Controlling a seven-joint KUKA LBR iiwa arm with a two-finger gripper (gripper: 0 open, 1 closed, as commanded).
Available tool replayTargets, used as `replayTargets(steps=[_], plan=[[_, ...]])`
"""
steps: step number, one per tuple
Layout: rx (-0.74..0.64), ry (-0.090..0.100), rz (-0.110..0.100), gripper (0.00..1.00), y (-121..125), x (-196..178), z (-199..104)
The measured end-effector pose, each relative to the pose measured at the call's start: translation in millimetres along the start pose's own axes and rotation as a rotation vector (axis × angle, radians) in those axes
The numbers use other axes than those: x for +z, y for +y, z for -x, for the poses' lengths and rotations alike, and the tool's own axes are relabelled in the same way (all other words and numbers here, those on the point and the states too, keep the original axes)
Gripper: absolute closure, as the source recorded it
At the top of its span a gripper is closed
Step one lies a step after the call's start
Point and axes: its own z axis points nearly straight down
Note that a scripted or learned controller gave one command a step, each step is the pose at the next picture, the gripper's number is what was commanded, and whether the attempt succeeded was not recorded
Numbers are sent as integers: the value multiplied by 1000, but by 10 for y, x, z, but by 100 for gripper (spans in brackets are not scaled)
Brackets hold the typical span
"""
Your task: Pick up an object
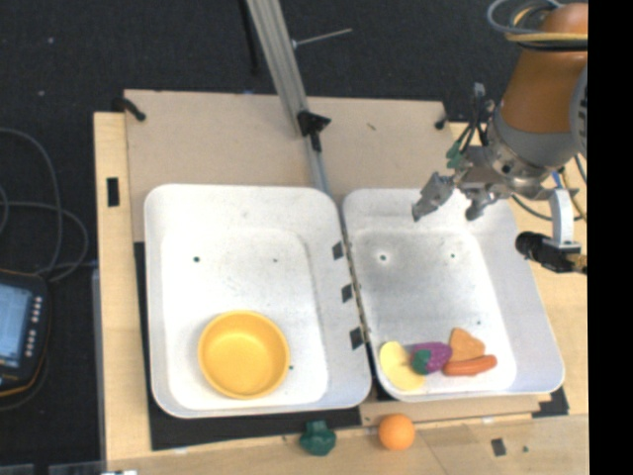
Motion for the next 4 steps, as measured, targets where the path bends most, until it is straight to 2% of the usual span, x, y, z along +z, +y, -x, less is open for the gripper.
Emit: replayTargets(steps=[1, 4], plan=[[0, 0, 0, 0, 0, 0, 0], [4, -2, -1, 0, 117, 1375, 39]])
